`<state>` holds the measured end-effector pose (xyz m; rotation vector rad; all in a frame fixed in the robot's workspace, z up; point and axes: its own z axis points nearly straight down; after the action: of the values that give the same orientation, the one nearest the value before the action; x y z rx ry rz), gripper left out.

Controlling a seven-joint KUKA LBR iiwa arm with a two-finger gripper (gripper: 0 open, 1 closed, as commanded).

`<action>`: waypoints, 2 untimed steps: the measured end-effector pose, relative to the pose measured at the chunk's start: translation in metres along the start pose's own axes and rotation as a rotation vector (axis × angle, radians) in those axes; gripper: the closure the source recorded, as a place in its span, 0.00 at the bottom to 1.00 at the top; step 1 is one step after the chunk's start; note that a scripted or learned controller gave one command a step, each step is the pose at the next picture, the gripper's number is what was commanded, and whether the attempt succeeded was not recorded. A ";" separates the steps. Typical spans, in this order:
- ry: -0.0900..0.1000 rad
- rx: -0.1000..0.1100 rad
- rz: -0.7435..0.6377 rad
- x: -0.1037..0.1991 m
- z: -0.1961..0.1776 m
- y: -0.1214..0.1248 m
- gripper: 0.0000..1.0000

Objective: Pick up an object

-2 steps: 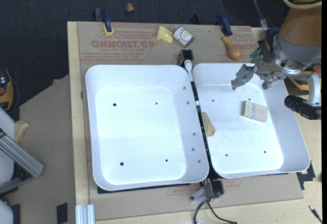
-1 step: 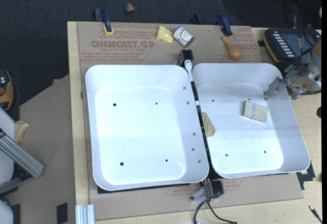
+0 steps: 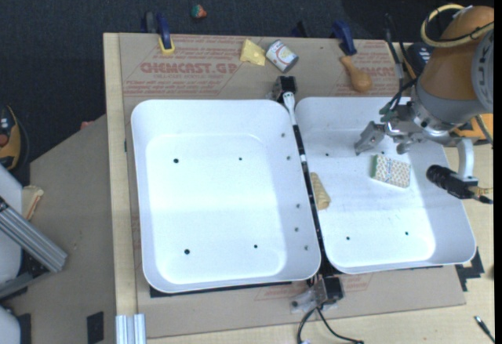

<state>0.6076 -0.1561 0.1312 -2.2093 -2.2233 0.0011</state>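
Patterned block [image 3: 391, 171] lies in the right bin [image 3: 376, 248], just below our gripper [image 3: 383, 139], clear of the fingers. We see those fingers spread apart with nothing between them. A tan object [image 3: 318, 190] sits farther left.

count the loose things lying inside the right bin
2: a patterned block near the bin's middle, just below the gripper, and a tan piece against its left wall. The arm may hide more.

Arm: grey, orange-banded, reached in from the right. Gripper [image 3: 382, 139]: pointed downward, fingers spread apart, nothing between them.
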 end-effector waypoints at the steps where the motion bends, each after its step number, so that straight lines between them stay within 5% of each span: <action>1: -0.010 -0.018 0.005 0.001 0.044 -0.032 0.00; 2: -0.013 -0.027 0.005 -0.020 -0.225 -0.009 0.00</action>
<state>0.5997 -0.1768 0.3560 -2.2350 -2.2376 -0.0156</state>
